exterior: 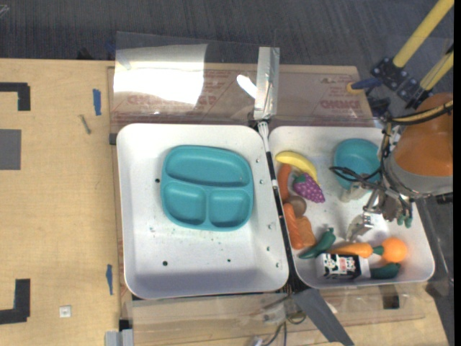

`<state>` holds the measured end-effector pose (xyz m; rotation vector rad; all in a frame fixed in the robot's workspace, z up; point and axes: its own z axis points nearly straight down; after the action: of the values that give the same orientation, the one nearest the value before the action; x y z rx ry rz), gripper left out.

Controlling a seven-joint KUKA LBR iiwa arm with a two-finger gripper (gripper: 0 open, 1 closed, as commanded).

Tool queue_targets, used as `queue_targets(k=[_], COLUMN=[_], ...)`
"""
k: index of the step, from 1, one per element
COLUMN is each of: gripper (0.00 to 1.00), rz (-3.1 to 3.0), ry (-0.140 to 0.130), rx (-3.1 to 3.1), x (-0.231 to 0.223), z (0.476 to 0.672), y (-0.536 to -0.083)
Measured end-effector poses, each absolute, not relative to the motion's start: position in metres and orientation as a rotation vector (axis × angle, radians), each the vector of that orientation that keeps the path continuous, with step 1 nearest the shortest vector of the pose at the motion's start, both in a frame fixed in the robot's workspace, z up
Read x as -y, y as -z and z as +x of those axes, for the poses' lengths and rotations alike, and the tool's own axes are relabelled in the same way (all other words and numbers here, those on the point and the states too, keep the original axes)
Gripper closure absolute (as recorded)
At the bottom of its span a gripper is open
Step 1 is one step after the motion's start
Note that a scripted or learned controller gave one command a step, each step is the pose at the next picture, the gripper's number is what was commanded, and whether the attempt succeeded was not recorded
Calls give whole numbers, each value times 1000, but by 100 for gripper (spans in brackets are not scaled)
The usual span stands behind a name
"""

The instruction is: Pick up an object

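Here, two white bins: left bin (137,258) with one teal divided plate (207,186); right bin (421,265) with one banana (297,162), one grape bunch (309,188), one teal cup (358,158), one orange (394,250), more toy food. Gripper (367,218) low over right bin's middle, near the orange; spread or pinched, cannot tell.

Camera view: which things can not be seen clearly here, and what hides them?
- Gripper: finger state unclear; small, blurred metal parts.
- Teal cup: right side covered by the arm.
- Black-and-white box: label print too small to read.
- Right bin: right wall hidden under the arm's orange band.
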<state>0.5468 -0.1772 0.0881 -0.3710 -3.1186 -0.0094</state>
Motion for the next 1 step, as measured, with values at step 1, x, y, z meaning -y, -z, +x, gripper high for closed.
queue_targets(k=[1], gripper=[0], rz=[-413], ry=[4], rx=[3126], x=[145], z=[602], y=[-88])
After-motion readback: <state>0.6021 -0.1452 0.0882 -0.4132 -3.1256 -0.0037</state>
